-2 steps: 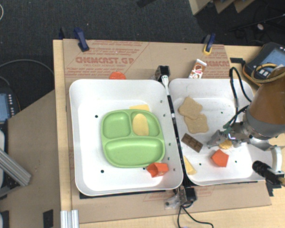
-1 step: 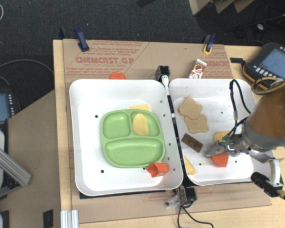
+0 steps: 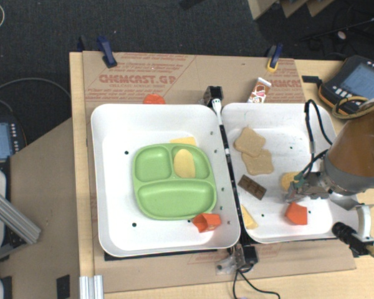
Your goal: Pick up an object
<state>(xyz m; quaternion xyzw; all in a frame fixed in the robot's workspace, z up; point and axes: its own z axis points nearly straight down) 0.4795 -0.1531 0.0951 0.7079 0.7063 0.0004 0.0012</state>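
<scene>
A: Where is the thing to pick up?

B: In the right bin [image 3: 280, 114] there are several. An orange block [image 3: 297, 214] lies near the front edge, and the gripper [image 3: 301, 189] is just above it in the view. A small yellow piece [image 3: 288, 179] sits right beside the gripper, on its left.

A: Does the gripper hold something?

B: I cannot tell. The fingers are small and dark there, and I do not see if they are open or closed. Nothing is clearly between them.

A: How is the arm placed?

B: The arm [image 3: 355, 154] comes from the right side and bends down over the right part of this bin. Its orange band is broad and near the camera, with the grey wrist below it.

A: What else is in that bin?

B: Two tan bread-shaped pieces [image 3: 254, 149] touching each other, a brown chocolate bar [image 3: 252, 187] near the left wall, and a yellow wedge [image 3: 248, 218] at the front left.

A: And the left bin [image 3: 112, 167]?

B: A green divided plate [image 3: 173, 182] with a yellow piece [image 3: 184, 163] in one upper compartment. An orange piece [image 3: 206, 222] touches the plate's front edge.

A: Is any writing readable?

B: Yes, the brown board [image 3: 137, 73] under the bins shows "CHEMCAST" in red letters.
</scene>
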